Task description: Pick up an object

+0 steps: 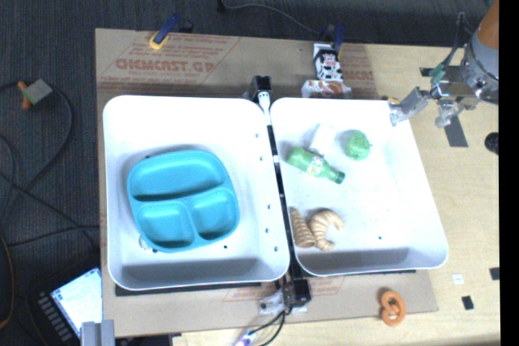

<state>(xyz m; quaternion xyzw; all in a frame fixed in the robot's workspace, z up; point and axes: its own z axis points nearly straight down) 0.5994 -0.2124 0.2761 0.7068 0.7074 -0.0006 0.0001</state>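
Observation:
The right bin [405, 198] holds a green bottle [315, 164] lying on its side, a green round object [356, 144], a small white item [324, 135] between them, and a tan croissant [326, 226] with a ridged pastry [302, 230] near the front. My gripper [428, 114] hangs above the bin's far right corner, at the right of the camera view. Its fingers are spread open with nothing between them. It is apart from all the objects, the green round one being closest.
The left bin [122, 126] holds a blue divided tray [182, 198]. A small orange ring [393, 305] lies on the bench in front of the right bin. Clamps and a small printed box [326, 70] sit behind the bins.

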